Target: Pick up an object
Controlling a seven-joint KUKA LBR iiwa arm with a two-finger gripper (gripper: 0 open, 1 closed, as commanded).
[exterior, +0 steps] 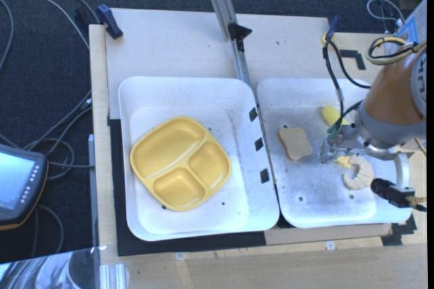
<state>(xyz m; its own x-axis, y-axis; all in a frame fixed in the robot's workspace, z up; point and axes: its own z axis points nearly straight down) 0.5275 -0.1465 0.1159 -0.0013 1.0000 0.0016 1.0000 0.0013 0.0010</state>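
While the arm (pixel 397 94) reaches over the right bin (pixel 298 203), its pincer (pixel 330 148) hangs low near that bin's right edge; how it stands I cannot tell. A toast slice (pixel 295 143) lies at the bin's middle, a yellow piece (pixel 330 115) and pale ring (pixel 358 174) near the pincer. A yellow divided plate (pixel 180 163) fills the left bin (pixel 135 98).

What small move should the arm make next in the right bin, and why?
Probably a short move toward the bread slice. The gripper sits low in the right bin, just beside the slice, which lies flat and apart from the other pieces.
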